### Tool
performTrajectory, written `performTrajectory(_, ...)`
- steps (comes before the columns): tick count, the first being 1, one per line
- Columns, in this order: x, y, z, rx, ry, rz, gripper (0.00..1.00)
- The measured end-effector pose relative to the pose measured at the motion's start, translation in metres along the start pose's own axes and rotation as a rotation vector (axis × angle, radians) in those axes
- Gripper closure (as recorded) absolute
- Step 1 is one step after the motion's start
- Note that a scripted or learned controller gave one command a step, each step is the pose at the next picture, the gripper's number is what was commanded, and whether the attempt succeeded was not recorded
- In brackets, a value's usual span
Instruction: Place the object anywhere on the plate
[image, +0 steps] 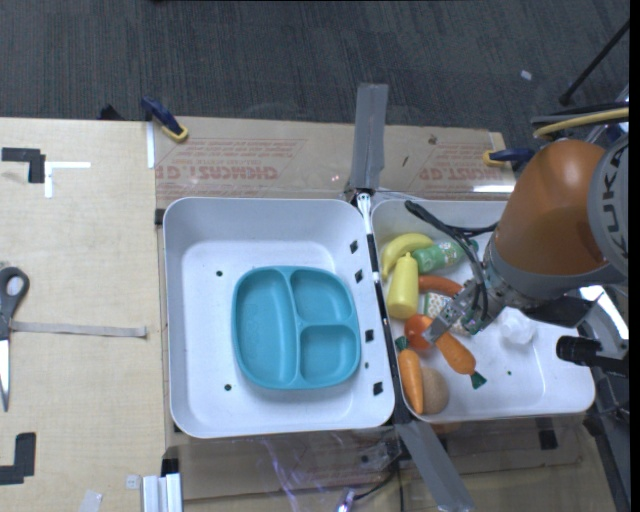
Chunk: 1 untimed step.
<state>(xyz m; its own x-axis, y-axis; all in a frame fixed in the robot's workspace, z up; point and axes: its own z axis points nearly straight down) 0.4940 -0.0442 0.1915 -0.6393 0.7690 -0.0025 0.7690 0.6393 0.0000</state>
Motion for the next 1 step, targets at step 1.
performTrajectory(1,0.0,0.0,0.0,0.0,0.0,0.0,0.0)
